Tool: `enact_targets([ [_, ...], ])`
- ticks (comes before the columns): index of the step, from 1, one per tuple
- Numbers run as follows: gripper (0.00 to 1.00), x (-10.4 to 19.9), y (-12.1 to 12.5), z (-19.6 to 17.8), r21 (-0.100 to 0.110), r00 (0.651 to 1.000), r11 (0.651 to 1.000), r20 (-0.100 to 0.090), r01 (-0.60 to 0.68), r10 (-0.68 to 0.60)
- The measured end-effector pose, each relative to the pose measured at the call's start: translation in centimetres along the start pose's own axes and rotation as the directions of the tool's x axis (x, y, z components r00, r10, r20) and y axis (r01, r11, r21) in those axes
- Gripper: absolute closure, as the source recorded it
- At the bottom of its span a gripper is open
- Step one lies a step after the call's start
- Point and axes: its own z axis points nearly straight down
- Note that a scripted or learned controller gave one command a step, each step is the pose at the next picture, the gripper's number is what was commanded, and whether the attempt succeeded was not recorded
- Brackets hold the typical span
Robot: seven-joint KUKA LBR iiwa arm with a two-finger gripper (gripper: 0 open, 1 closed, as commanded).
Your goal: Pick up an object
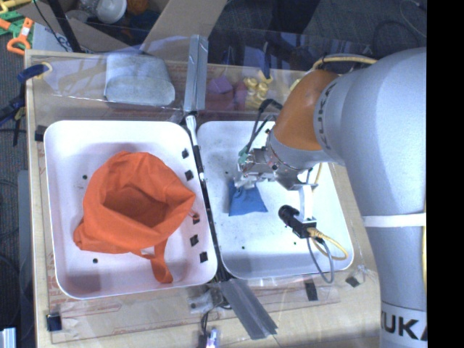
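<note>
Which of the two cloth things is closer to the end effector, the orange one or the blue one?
The blue cloth, in the right bin, just below the end effector. The orange cloth lies apart in the left bin.

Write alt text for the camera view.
A grey arm's gripper reaches down onto a small blue cloth in the right white bin. A crumpled orange fabric bag lies in the left white bin.

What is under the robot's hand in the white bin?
A blue cloth lies right under the hand, on the floor of the right bin. The hand covers the cloth's top end, so whether it grips the cloth cannot be seen.
</note>
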Motion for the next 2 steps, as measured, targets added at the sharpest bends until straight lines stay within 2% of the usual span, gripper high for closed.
enact_targets([
  [1, 0.00, 0.02, 0.00, 0.00, 0.000, 1.000, 1.000, 0.000, 0.000, 0.000],
  [2, 1.00, 0.01, 0.00, -0.57, 0.007, 1.000, 1.000, 0.000, 0.005, -0.005],
])
